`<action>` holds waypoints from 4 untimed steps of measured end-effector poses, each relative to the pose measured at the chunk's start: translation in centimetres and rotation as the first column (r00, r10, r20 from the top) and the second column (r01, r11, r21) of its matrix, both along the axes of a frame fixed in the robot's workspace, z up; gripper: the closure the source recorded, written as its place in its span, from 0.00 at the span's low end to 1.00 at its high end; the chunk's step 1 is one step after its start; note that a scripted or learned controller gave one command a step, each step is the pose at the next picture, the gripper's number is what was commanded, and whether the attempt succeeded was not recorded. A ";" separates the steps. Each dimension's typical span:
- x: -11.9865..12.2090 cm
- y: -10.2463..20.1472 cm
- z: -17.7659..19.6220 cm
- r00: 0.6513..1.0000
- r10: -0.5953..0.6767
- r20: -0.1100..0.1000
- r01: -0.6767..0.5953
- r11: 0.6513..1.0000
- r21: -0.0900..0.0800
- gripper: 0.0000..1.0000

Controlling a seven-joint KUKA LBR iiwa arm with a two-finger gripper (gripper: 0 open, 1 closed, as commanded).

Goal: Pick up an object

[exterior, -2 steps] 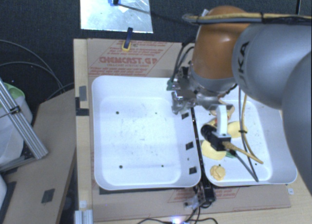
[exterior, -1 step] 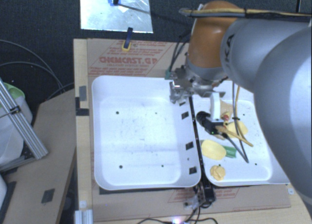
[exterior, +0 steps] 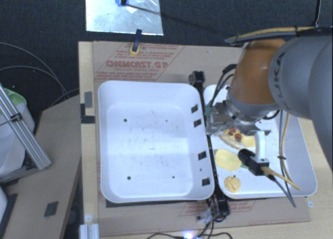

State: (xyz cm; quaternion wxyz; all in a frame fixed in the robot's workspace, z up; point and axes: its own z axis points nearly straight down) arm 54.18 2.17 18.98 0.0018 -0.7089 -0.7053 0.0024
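My gripper hangs low over the left part of the right bin, with the grey arm and its orange band above it. Just below the gripper lies a pale slice with red spots, partly covered by the wrist. A small yellow piece sits beside that slice. Nearer the front lie a flat pale yellow disc and a round orange-yellow lump. I cannot see anything held.
The left bin stands beside the right one, with black clips along the shared wall. Both bins rest on a cardboard sheet. A metal frame stands at the far left.
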 end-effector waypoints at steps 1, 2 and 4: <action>-4.5 8.3 4.5 1.000 0.016 0.009 -0.016 1.000 0.004 1.00; -4.2 8.9 20.9 1.000 0.011 0.027 -0.012 1.000 0.007 1.00; -4.2 8.9 22.2 1.000 0.020 0.015 -0.020 1.000 0.002 1.00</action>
